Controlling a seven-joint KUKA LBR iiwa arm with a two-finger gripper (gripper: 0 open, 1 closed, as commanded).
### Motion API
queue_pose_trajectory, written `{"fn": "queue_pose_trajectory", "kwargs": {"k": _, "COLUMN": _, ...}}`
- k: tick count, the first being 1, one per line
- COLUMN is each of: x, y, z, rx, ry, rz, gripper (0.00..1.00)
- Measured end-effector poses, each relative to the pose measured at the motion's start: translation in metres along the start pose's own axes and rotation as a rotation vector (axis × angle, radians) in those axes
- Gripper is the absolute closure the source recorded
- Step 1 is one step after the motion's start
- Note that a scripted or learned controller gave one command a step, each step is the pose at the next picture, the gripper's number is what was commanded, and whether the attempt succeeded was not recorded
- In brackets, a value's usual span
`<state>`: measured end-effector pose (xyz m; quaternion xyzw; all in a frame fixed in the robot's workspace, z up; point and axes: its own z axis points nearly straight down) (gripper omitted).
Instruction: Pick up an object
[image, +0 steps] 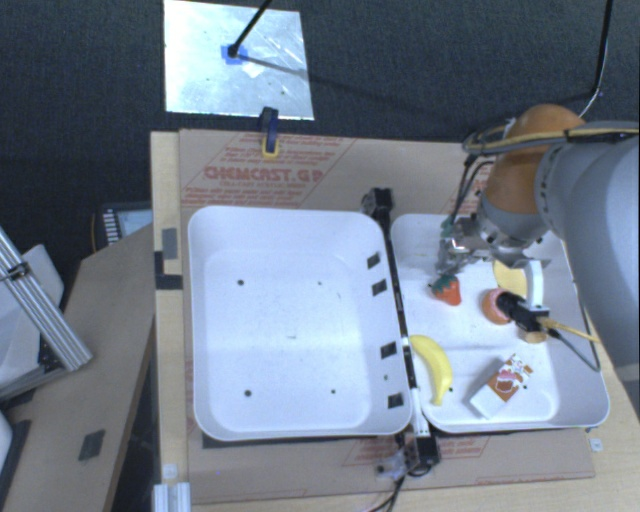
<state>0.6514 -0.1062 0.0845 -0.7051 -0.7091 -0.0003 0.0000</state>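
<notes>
White bins sit side by side on a cardboard sheet (300, 165) on the tabletop, the left bin (290, 330) at 9 o'clock of the right bin (575, 395). All the loose things lie in the right bin. A small orange-red piece with a green top, like a toy carrot (447, 290), lies at about 10 o'clock of that bin's middle. An orange-red round thing (493, 305) sits near the middle, at the carrot's 3 o'clock and apart from it. A banana (433, 366) lies at 8 o'clock by the wall between the bins. A small white and red box (503, 385) lies at 6 o'clock. A yellow thing (507, 274) at 12 o'clock is partly hidden by the robot.

The grey arm (590, 190) reaches in from 3 o'clock, and its jaws hang at the carrot's 12 o'clock, close over the green top. I cannot tell whether they touch it, or whether they are wide or narrow. Nothing shows between them.
</notes>
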Motion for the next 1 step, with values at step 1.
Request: {"fn": "queue_pose_trajectory", "kwargs": {"k": 1, "x": -0.0282, "y": 0.0093, "z": -0.0009, "rx": -0.003, "ry": -0.002, "rz": 0.005, "gripper": 1.0}}
